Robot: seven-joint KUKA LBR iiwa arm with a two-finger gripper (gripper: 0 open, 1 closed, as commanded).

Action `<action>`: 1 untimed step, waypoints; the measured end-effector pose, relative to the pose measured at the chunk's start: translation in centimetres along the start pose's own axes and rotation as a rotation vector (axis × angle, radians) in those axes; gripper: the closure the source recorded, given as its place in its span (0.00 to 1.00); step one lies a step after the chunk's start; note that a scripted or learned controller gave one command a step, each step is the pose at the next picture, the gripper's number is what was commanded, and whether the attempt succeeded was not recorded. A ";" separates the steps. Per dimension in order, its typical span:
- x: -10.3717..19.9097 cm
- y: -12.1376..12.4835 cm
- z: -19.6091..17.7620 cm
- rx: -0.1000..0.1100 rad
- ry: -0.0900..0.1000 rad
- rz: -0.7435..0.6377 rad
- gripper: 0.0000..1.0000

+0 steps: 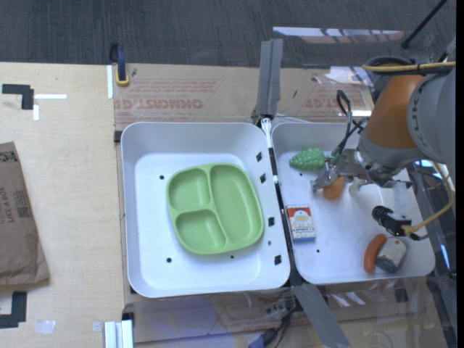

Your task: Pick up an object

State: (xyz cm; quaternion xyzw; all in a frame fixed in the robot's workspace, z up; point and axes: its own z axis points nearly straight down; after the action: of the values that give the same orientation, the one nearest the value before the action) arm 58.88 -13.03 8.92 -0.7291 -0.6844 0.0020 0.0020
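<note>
My gripper (pixel 328 177) is low over the back of the right bin (pixel 341 267), reaching in from the right. A small orange object (pixel 335 189) lies right at its tip, partly covered by it; I cannot see whether it is held. A green bumpy toy (pixel 307 159) lies just left of the gripper near the bin's back wall. A small red-and-white box (pixel 300 222) rests by the bin's left wall. At the front right lie an orange sausage-shaped toy (pixel 373 253) and a grey-white round object (pixel 394 255), touching each other.
The left bin (pixel 138 216) holds a green divided plate (pixel 215 208). A cardboard sheet (pixel 181 96) lies behind the bins, and a brown paper bag (pixel 18 216) lies on the bench at the far left.
</note>
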 end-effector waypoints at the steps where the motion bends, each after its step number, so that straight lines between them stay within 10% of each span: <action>1: -1.7 5.0 -0.2 -0.003 -0.001 -0.100 0.00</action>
State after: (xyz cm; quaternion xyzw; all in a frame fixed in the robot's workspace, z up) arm 63.79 -15.04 9.14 -0.6941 -0.7198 0.0012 0.0010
